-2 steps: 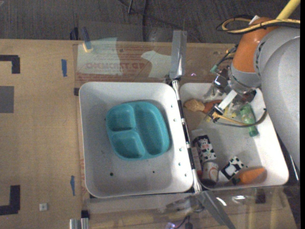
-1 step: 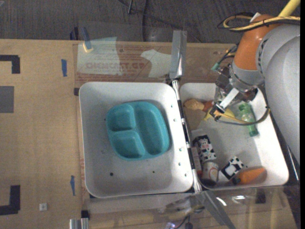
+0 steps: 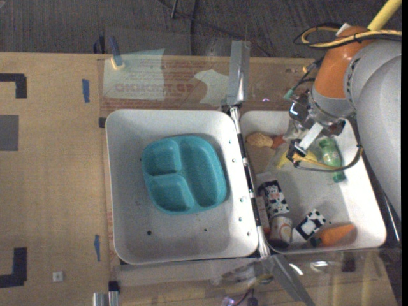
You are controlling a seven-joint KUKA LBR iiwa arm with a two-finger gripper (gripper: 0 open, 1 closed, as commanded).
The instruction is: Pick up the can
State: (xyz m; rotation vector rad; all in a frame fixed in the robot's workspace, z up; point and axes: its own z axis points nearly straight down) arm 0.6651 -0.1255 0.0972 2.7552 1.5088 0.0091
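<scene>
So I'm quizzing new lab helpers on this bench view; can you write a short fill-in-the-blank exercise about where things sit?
1. The teal divided plastic plate lies in the ____ white bin.
2. The plate has ____ compartments.
3. The cylindrical can with the black-and-white cow-pattern label lies in the right white bin, against its ____ wall.
4. The orange carrot-shaped toy lies near that bin's ____ edge.

Missing words: left; three; left; bottom

teal divided plate (image 3: 185, 174) in left bin (image 3: 121, 171); carrot (image 3: 336, 234) in rt bin (image 3: 366, 203)
</scene>
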